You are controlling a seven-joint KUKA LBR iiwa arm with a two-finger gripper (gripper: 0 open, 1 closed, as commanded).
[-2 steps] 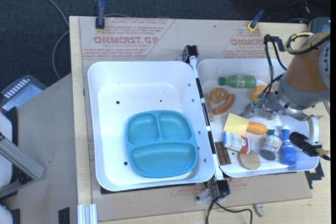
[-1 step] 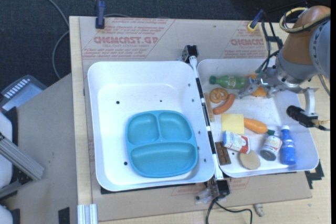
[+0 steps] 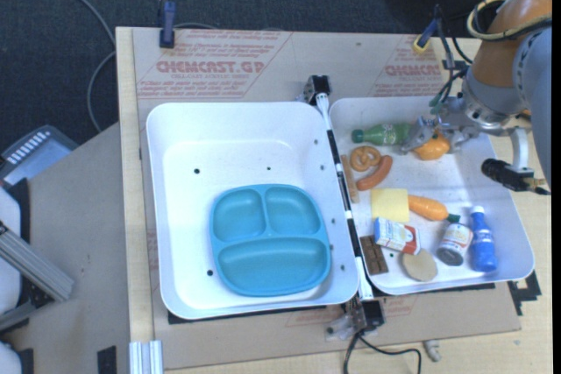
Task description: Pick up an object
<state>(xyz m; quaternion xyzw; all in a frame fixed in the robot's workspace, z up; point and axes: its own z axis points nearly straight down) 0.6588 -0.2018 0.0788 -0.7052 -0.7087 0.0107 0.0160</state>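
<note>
My gripper (image 3: pixel 428 134) is down in the far part of the right bin (image 3: pixel 517 263), reaching in from the right. It sits just above a small orange fruit (image 3: pixel 433 151) and right beside the cap end of a green bottle (image 3: pixel 379 135) lying on its side. The wrist hides where it meets them. A pretzel (image 3: pixel 364 158) and a reddish sausage (image 3: pixel 375 173) lie to its left, near the divider.
The front of the right bin holds a yellow block (image 3: pixel 391 205), a carrot (image 3: pixel 428 208), a small carton (image 3: pixel 395 235), a brown bar (image 3: pixel 372 256), a tan disc (image 3: pixel 420 266), a small jar (image 3: pixel 454 243) and a blue bottle (image 3: pixel 481 239). A blue divided plate (image 3: pixel 270 239) lies in the left bin (image 3: pixel 175 136).
</note>
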